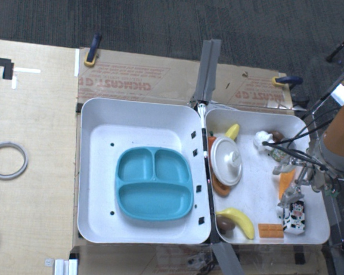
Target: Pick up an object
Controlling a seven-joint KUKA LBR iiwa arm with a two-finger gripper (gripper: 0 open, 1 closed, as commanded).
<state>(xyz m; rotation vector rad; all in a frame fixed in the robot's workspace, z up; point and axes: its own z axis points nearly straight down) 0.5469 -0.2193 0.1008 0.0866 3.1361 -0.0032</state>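
Note:
My gripper (pixel 289 198) hangs over the right side of the right bin (pixel 248 188), reaching in from the right under the arm's orange band (pixel 342 137). Just below its tip lies a black-and-white cow toy (pixel 295 219). An orange carrot (pixel 284 183) lies right beside the gripper on its left, partly covered by it. Whether the gripper touches either one I cannot tell. Elsewhere in that bin are a white round lid (pixel 227 161), a yellow banana (pixel 240 222), an orange block (pixel 270 231) and a small white-and-brown object (pixel 265 138).
The left bin (pixel 95 157) holds a blue divided plate (pixel 154 183). A yellow piece (pixel 232 131) lies at the right bin's back, and a dark brown lump (pixel 225 227) by the banana. Cables (pixel 290 151) run from the arm across the bin. A grey ring (pixel 5 160) lies on the bench.

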